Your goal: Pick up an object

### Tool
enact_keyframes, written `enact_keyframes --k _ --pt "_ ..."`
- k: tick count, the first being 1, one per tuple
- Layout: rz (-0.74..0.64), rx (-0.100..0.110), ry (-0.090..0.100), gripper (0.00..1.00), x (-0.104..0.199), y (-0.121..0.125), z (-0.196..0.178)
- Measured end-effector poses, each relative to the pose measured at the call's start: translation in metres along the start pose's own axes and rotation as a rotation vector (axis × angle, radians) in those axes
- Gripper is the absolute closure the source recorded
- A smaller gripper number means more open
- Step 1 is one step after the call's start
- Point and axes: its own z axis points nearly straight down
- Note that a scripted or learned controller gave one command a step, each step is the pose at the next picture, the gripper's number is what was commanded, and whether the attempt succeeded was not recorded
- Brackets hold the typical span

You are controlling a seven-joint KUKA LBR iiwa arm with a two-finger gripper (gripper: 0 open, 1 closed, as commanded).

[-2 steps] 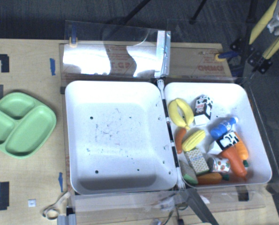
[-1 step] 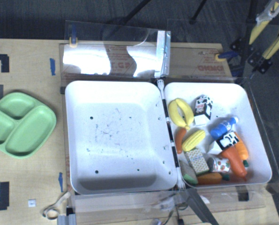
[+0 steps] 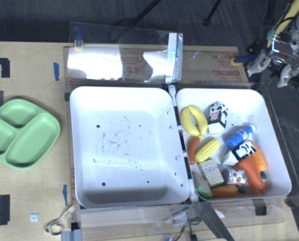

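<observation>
Grey and white metal is seen at the upper right corner, where the end of the arm [image 3: 282, 59] is held off the counter [image 3: 28, 59], beyond the far right corner of the right bin [image 3: 277, 134]. Whether the jaws are open or closed cannot be told, as that part is small and cluttered with yellow cabling; nothing is seen between them.

All the objects to be picked are gathered in the right bin, well apart from the arm's end. Nearest the arm, a black-and-white carton [image 3: 217, 112] is set by the far wall, with a yellow banana [image 3: 193, 119] just beside it on the left. A blue bottle [image 3: 238, 136] is laid at a slant nearer the middle, and a large orange carrot [image 3: 255, 168] is placed below it towards the near right corner. A yellow oval piece [image 3: 207, 148] is found against the divider side, above a small patterned box [image 3: 211, 172]. A second, thinner carrot [image 3: 224, 190] is laid along the near wall.

The left bin [image 3: 124, 99] is joined to the right one. Further left, a green divided plate [image 3: 21, 133] is rested on the counter.
</observation>
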Motion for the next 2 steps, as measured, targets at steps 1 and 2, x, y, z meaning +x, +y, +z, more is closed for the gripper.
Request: enact_keyframes --k 1,2 --pt "0.087 0.002 0.000 0.00 -0.014 -0.046 0.070" --pt "0.242 0.004 0.000 0.00 -0.030 -0.116 0.111"
